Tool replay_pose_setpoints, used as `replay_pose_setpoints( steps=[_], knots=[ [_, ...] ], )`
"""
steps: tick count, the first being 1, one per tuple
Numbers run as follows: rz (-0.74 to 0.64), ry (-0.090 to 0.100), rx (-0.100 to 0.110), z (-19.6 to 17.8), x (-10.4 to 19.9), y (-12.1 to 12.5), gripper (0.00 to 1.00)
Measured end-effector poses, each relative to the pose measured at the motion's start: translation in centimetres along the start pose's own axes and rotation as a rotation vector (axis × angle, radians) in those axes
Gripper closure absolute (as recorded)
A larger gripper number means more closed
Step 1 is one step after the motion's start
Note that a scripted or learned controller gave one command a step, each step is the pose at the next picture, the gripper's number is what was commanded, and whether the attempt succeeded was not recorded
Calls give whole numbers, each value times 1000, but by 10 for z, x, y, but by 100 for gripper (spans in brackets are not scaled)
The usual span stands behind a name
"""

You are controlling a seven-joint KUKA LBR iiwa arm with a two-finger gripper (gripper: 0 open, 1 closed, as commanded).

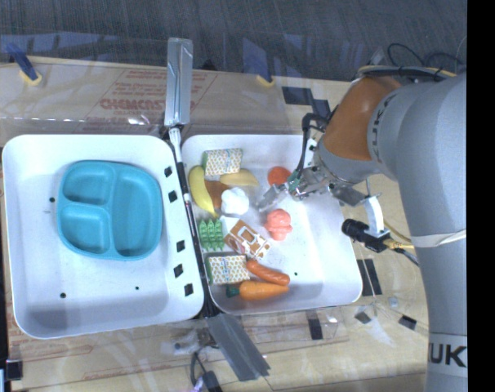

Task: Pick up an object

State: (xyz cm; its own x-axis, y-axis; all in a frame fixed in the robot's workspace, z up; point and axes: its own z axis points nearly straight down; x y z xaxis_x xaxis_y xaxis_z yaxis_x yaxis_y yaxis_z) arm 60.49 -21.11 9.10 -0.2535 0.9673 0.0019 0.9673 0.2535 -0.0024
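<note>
The toys are lying heaped in the right bin (333,280), mostly along its 9 o'clock side. A pink strawberry-like ball (278,222) is sitting near the bin's middle, with a red tomato (278,175) at its 12 o'clock, a little apart. The gripper (274,195) is hanging between these two, its metal tip pointing toward 9 o'clock; whether its claw is apart or together, I cannot tell, and nothing is showing between the fingers. At the gripper's 9 o'clock a white ball (234,202) is resting beside a yellow banana (201,188), and a patterned block (222,162) is lying at the banana's 1 o'clock. Toward 6 o'clock a waffle-like piece (247,238), a green ridged piece (211,233), a sausage (268,273) and an orange carrot (262,291) are crowding together. The grey arm (419,153) is reaching in from 3 o'clock. In the left bin (35,300) a blue divided plate (110,209) is lying flat.
</note>
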Motion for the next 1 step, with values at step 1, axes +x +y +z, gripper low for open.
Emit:
replay_pose_setpoints(
  steps=[1],
  knots=[
    [126, 0, -1, -34, 56, 36, 0]
  ],
)
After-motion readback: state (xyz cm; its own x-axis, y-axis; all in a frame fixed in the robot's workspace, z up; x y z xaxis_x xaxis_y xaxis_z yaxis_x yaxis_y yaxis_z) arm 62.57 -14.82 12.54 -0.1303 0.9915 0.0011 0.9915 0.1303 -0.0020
